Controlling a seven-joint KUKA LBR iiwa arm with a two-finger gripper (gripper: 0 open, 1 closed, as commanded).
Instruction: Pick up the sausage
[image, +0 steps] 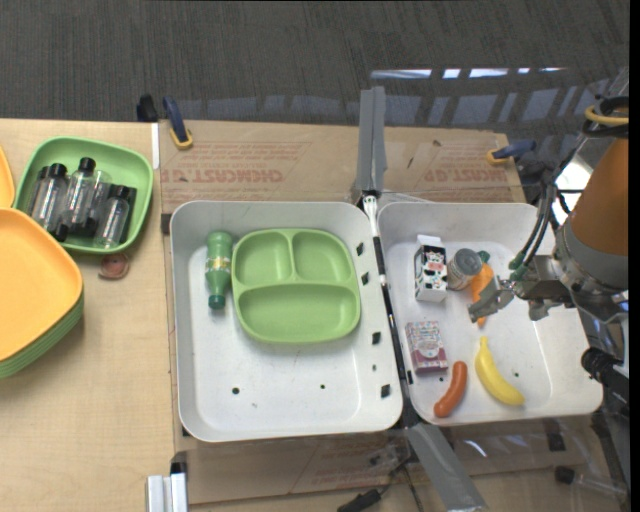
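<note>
Lying near the front edge of the right bin (560, 395), the sausage (451, 389) sits tilted, its upper end toward the banana (496, 374), which rests just beside it on the right. A small pink packet (427, 346) lies just to the sausage's upper left, close to the wall between the bins. Farther back in the same bin are a white carton (431, 269), a metal can (466, 267) and an orange carrot (482, 281) touching the can. The jaws (487, 300) hover over the middle of the right bin, just in front of the carrot and well apart from the sausage; whether they are open or closed cannot be told. The left bin (280, 400) holds a green divided plate (296, 284) with a green bottle (218, 266) lying just beside its left rim. On the surface (90, 420) to the left sit a stack of orange plates (35, 295) and a green tray (136, 172) carrying small dark-capped bottles (80, 203).
</note>
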